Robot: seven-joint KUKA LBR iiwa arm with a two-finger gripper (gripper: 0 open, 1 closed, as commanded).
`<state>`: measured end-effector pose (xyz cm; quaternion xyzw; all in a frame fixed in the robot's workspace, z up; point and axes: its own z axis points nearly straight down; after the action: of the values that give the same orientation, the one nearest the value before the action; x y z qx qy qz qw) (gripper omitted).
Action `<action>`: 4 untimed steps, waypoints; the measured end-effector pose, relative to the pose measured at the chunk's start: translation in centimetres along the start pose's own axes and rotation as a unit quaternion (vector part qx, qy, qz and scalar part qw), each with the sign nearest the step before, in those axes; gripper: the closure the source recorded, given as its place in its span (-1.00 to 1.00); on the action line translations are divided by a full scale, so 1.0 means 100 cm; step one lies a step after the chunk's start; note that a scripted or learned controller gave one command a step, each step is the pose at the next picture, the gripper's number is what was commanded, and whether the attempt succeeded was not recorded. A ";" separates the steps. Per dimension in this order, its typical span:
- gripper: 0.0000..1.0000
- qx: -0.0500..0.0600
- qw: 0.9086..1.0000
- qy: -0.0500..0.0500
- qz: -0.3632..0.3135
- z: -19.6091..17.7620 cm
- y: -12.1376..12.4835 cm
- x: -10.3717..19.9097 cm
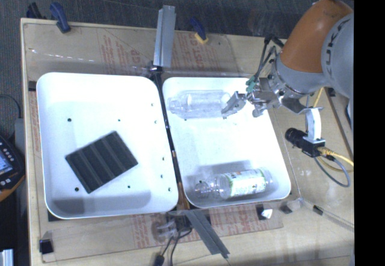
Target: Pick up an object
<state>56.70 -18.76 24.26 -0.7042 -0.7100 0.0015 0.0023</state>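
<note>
The right bin (pixel 271 138) holds two clear plastic bottles. One bottle (pixel 197 104) lies on its side at the far end; another with a white and green label (pixel 236 183) lies along the near wall. A dark ridged rectangular pad (pixel 101 160) lies flat in the left bin (pixel 54 96). My gripper (pixel 245 106) hangs over the far right part of the right bin, just right of the far bottle's end. Its fingers are spread apart and nothing is between them.
A metal bar (pixel 164 36) stands upright at the far seam between the bins, and another bracket (pixel 201 231) lies at the near seam. Blue clamps (pixel 59 16) hold the bench's far edge. A black connector with yellow cable (pixel 310 144) hangs right of the right bin.
</note>
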 end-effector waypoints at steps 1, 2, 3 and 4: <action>-1.00 -0.001 0.999 0.000 0.051 0.032 -0.035 -0.018; -1.00 -0.001 0.995 0.000 0.100 -0.014 -0.080 -0.014; -1.00 -0.002 0.999 0.000 0.038 -0.004 -0.089 -0.013; -1.00 -0.003 0.992 -0.002 -0.126 -0.013 -0.090 -0.018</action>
<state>47.76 -20.68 25.65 -0.6093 -0.7929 0.0004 -0.0007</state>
